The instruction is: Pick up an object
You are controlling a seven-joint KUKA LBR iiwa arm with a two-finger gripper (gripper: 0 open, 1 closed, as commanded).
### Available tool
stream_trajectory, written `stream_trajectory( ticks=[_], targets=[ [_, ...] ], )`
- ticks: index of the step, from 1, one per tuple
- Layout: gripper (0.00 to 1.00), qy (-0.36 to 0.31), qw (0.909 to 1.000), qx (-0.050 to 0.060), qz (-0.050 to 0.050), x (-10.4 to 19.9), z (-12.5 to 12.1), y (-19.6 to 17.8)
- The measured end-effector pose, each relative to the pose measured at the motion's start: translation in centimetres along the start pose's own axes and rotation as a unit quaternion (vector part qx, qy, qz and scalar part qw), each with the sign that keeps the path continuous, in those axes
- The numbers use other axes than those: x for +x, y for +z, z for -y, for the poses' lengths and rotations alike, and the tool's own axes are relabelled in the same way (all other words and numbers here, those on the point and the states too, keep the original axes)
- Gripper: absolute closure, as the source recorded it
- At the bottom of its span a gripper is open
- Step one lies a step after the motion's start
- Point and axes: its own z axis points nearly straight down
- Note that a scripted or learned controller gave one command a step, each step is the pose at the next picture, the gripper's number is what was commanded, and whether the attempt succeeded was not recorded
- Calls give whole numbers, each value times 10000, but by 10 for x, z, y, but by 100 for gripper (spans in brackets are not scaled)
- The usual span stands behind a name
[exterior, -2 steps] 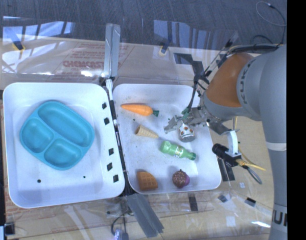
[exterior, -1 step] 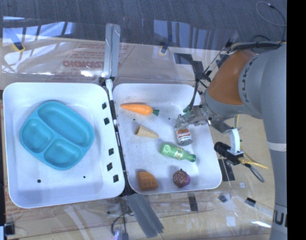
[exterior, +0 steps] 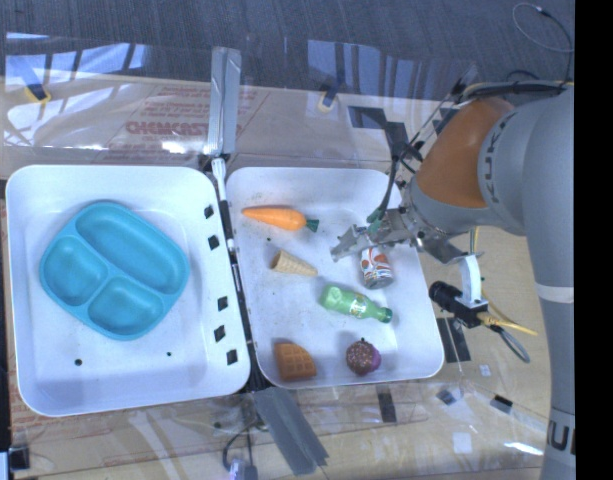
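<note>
— Hovering low in the right bin (exterior: 416,353), the end effector (exterior: 371,240) sits right over a small can (exterior: 376,266), red and white on its label. Whether it is clenched or released, I cannot tell from this angle.

— So is the can held?

— Can't say that. It lies directly beneath the end effector, seemingly touching it, but I don't see it gripped.

— How would it handle?

— My guess: light, rigid, with smooth rounded walls, so slippery. Best taken across the body at mid-height, squeezing the curved sides squarely so it doesn't squirt out.

— Which way does it point?

— Looks tilted, long axis running roughly from the end effector down toward the near edge of the bin, top end uppermost. Hard to be surer.

— Anything close by?

— Green bottle (exterior: 355,304) just below the can, lying across, cap end pointing right. Cone (exterior: 292,263) off to the left, carrot (exterior: 277,218) further up-left. Well below sit a brown bread-like piece (exterior: 295,361) and a dark round fruit (exterior: 363,356).
</note>
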Motion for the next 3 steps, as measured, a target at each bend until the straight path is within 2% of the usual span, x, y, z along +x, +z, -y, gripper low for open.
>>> stream_trajectory(
  ticks=[1,2,3],
  targets=[
    [0,-13,10000,-22,44,-8,1,20],
    [100,-35,10000,-48,50,-7,-2,8],
    [0,-43,10000,-35,40,-7,-2,8]
  ],
)
